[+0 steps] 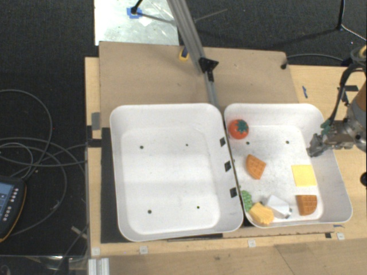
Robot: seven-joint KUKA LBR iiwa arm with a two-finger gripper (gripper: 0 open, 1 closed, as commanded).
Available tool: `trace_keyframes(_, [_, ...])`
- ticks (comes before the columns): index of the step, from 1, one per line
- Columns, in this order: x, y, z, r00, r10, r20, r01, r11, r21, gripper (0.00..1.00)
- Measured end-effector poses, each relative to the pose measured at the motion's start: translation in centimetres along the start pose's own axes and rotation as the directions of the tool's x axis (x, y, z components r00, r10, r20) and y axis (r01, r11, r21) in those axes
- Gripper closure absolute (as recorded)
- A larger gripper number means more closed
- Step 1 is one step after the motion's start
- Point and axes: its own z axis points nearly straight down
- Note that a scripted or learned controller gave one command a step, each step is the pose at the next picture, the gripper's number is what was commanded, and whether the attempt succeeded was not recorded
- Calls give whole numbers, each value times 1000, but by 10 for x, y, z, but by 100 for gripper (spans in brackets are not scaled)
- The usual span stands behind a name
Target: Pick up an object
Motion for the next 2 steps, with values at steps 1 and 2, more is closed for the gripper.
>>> trace_keyframes(1, [-1,2,-43,1000,-1,-1,1,1000,1,100])
trace_keyframes(2, [46,6,-27,1000,-6,-4,6,1000,6,100])
